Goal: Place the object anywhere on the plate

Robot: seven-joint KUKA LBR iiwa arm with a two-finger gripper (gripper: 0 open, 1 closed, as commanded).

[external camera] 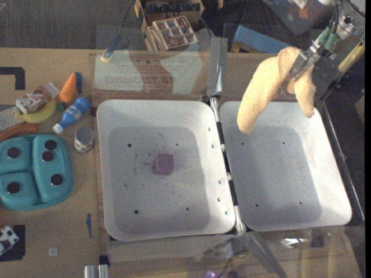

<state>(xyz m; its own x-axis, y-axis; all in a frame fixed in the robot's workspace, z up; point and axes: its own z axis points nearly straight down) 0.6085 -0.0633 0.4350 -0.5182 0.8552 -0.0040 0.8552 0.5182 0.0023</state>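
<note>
Pincer (302, 61) at far right, clamped on a limp yellow cloth (261, 97) that drapes above the right bin's (290, 213) far edge | plate: likely the teal sectioned tray (32, 169) at far left on the tabletop | risk: loose cloth may slip free or snag a bin wall crossing over.

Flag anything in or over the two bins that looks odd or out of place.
A limp tan cloth hangs draped from the gripper above the right bin's far edge, folded over it with both ends dangling. A small purple block sits alone in the left bin.
</note>
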